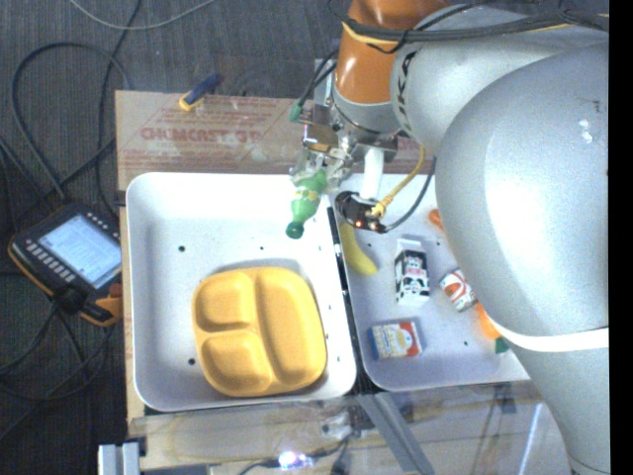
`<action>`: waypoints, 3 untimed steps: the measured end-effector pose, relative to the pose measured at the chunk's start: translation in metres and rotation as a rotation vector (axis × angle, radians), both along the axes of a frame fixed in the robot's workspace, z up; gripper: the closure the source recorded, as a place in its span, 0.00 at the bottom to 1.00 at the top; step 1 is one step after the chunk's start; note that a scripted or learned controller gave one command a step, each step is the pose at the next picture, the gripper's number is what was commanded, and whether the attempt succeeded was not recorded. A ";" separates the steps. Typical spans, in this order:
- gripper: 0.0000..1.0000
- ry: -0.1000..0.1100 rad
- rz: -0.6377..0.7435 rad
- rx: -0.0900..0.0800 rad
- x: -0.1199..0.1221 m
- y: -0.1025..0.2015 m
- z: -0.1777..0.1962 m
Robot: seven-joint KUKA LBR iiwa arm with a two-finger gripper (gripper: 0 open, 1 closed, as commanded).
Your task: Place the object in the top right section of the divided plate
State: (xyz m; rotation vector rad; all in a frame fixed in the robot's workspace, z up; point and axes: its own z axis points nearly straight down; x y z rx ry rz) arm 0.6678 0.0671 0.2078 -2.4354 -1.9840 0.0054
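A yellow divided plate (pixel 203 325) lies in the left bin (pixel 158 265), toward its front. My gripper (pixel 318 171) hangs over the back right corner of that bin, close to the wall between the two bins. It is shut on the top of a green bottle-shaped toy (pixel 303 206), which dangles tilted below the fingers, its dark green end lowest. The toy hangs behind the plate and a little to its right, well apart from it.
The right bin (pixel 435 364) holds a yellow banana (pixel 358 250), a small black-and-white carton (pixel 411 273), a red-and-white can (pixel 457 289), a blue-and-red box (pixel 397 339) and orange bits under the arm. A handheld pendant (pixel 69 255) lies left of the bench.
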 end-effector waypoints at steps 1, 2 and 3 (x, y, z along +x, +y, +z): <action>1.00 0.001 -0.039 -0.002 0.000 0.005 0.000; 1.00 0.000 -0.201 -0.002 0.000 0.093 0.017; 1.00 0.003 0.104 0.001 -0.102 0.036 -0.010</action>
